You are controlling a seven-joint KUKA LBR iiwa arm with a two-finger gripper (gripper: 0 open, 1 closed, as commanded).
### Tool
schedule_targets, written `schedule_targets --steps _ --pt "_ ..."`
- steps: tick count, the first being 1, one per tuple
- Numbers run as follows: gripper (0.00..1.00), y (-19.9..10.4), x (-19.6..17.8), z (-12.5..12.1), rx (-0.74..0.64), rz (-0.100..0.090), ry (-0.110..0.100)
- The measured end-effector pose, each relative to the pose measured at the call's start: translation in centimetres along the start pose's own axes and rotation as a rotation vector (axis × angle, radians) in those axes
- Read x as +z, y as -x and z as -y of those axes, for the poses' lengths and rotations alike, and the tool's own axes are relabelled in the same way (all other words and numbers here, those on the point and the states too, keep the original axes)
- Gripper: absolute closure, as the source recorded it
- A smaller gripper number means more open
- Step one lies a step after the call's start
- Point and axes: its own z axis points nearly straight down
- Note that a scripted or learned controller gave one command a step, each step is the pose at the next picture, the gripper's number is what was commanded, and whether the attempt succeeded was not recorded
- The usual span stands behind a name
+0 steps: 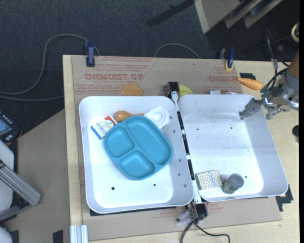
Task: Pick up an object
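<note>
Two white bins (95, 190); one blue tray (137, 147); two blue clamps (90, 52).

A pale wooden worktop (142, 71) with faint red printed lettering stood on dark blue-grey carpet (38, 23). Two blue clamps (90, 53) gripped its far edge, one near each far corner. Thin grey cables (52, 40) looped across the carpet beyond that edge. A beige furniture piece (228, 12) sat past the far right corner. Lighting was even and soft.

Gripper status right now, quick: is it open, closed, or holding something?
Gripper: at the right bin's far right corner, nothing seen between its fingers; open or closed cannot be told.
</note>
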Motion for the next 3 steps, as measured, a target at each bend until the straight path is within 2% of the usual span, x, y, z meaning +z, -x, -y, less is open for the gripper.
schedule_targets --steps 1,2,3 --pt "0.00 1.6 11.7 3.8 0.003 -0.005 -0.011" --pt "1.00 1.6 10.0 3.4 0.001 0.001 0.002" --pt "1.00 -2.9 4.0 -4.5 -0.005 0.002 0.009"
